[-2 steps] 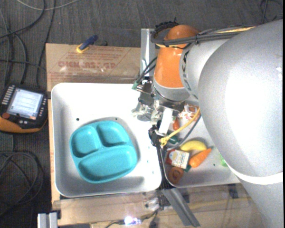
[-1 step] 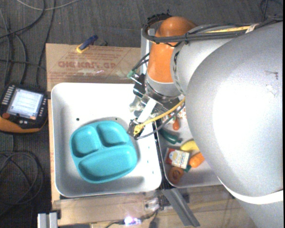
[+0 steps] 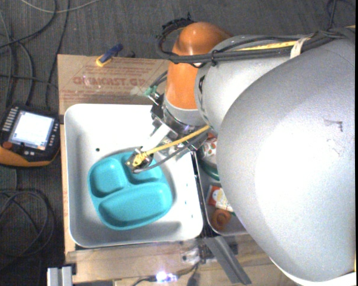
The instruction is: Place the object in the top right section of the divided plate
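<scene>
Divided plate (image 3: 128, 192) lies mid-bin, open floor all round; end effector (image 3: 138, 159) over its upper-right rim, grip state unclear.

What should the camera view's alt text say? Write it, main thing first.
The gripper hangs over the top right section of a blue divided plate in the left white bin. A small yellow object shows at its tip.

White bins: two are seen, the left bin (image 3: 77, 177) and the right bin (image 3: 218, 231), the latter largely covered by the arm.
Divided plates: one turquoise plate (image 3: 128, 192) is counted.
Grippers: one gripper (image 3: 140, 159) is counted.
Teach pendants: one pendant (image 3: 27, 136) is seen on the floor.
</scene>
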### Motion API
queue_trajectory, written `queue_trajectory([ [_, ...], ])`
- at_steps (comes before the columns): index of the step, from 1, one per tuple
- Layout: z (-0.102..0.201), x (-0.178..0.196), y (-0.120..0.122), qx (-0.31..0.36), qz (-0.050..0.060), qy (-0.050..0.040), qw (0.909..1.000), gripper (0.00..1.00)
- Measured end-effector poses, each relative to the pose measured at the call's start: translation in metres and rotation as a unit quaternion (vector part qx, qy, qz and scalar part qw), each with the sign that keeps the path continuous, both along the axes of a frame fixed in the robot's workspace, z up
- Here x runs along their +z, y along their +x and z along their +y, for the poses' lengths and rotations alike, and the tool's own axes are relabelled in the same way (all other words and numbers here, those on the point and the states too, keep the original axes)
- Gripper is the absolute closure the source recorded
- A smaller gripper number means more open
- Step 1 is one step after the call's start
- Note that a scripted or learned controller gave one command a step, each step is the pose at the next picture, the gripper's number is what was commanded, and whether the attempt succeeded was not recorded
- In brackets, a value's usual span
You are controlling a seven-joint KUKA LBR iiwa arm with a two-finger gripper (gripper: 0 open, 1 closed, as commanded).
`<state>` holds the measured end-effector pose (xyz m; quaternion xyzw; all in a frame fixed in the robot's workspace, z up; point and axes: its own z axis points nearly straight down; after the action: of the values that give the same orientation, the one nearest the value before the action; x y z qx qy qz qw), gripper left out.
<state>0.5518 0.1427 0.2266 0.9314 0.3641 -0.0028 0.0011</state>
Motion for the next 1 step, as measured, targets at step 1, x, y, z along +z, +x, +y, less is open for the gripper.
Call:
queue_trajectory([
  [1, -0.0093, -0.0271, 0.0431, 0.08, 0.001, -0.0006, 0.9968, 1.0],
])
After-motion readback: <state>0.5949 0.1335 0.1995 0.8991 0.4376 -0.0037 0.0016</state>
